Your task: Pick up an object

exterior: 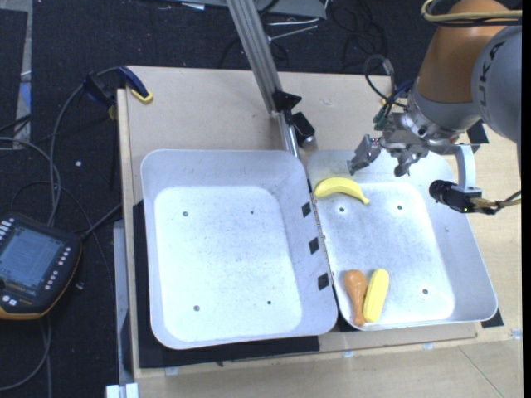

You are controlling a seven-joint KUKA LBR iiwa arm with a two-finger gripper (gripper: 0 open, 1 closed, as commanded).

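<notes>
We see the gripper up over the far rim of the right bin, fingers spread apart with nothing between them. So, as we judge it, no pick is done yet; the reach down, the close and the lift are all left.

Nearest candidate is the banana: yellow, curved, lying flat on the right bin's floor near its far left corner, just below and left of the gripper, apart from it. It looks smooth and small; we'd guess plastic, can't confirm.

Two more things sit at the right bin's near left corner: a yellow oblong piece and an orange carrot-like piece, side by side and touching, well apart from the banana.

The left bin adjoins the right bin on the counter.
</notes>
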